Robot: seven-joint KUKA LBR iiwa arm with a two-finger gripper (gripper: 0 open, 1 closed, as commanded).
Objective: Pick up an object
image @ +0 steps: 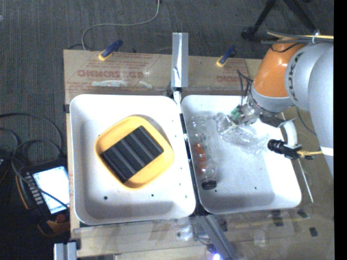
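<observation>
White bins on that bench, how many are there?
2. The left bin holds a yellow-and-black object. The right bin, where the arm reaches in, holds a clear plastic bottle and crumpled clear plastic.

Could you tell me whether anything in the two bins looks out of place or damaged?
The clear plastic bottle lies on its side along the right bin's left wall, and crumpled clear plastic sits beside it. The yellow tray in the left bin sits askew.
</observation>
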